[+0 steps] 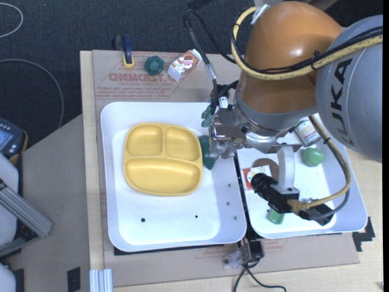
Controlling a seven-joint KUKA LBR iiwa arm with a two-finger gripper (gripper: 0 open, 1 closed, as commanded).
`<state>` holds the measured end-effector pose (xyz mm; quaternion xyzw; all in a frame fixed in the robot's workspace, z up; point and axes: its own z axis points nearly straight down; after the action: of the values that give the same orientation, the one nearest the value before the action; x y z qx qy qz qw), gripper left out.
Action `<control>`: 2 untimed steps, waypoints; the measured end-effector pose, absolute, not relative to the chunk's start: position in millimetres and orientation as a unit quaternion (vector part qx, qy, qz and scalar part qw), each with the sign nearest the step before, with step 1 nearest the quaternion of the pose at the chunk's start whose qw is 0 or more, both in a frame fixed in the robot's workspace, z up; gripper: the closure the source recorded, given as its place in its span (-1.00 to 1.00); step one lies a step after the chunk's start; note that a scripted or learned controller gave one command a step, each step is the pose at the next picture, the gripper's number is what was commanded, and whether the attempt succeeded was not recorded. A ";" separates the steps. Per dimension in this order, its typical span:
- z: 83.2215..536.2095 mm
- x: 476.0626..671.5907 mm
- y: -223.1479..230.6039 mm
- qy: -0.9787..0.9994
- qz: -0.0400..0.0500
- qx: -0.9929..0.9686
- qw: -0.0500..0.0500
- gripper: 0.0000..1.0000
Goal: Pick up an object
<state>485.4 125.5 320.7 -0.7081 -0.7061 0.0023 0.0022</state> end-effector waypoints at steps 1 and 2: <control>522.0 487.9 100.2 -0.707 -0.009 -0.707 -0.006 1.00; 511.2 478.2 198.3 -0.711 -0.002 -0.703 0.000 1.00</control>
<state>478.2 198.3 511.2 -0.7029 -0.7113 -0.0022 0.0000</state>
